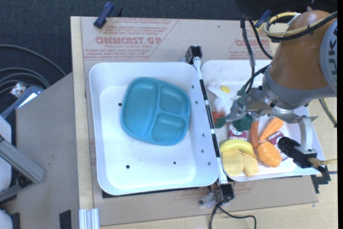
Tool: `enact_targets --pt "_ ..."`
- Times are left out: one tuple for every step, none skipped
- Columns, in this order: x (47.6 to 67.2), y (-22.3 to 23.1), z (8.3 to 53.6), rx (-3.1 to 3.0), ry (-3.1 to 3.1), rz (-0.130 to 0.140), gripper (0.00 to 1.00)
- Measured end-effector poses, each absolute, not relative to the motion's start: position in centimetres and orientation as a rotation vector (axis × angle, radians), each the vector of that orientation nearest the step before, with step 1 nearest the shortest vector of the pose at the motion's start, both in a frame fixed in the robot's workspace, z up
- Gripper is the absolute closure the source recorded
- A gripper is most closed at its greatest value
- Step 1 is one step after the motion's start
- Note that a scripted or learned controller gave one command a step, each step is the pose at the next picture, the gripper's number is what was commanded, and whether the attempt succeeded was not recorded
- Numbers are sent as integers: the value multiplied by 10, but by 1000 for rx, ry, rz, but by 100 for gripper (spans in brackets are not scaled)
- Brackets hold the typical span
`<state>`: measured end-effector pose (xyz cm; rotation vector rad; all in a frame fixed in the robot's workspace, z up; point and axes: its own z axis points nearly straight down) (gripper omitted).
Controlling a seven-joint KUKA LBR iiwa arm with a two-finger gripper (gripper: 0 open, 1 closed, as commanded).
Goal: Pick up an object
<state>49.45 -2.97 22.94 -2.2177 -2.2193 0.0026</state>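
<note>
My gripper (236,115) hangs low over the left middle of the right bin (228,67), above a pile of toy food. Right under it lie a dark green piece (244,124) and a small red and orange piece (217,116). An orange carrot (271,126) and a second orange stick (254,132) lie just to its right. A yellow banana (236,145), a piece of corn (249,164) and an orange fruit (269,154) sit nearer the front. A fried egg (224,90) lies behind the gripper. The arm hides part of the bin's right side.
The left bin (106,161) holds a blue divided plate (156,111) near its middle. A ridge (206,110) separates the two bins. Brown cardboard (134,37) lies under the bins, with a blue clip (104,15) at its back left corner.
</note>
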Motion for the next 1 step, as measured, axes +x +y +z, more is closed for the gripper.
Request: enact_targets --pt "544 -73 251 -2223 -2221 0 100"
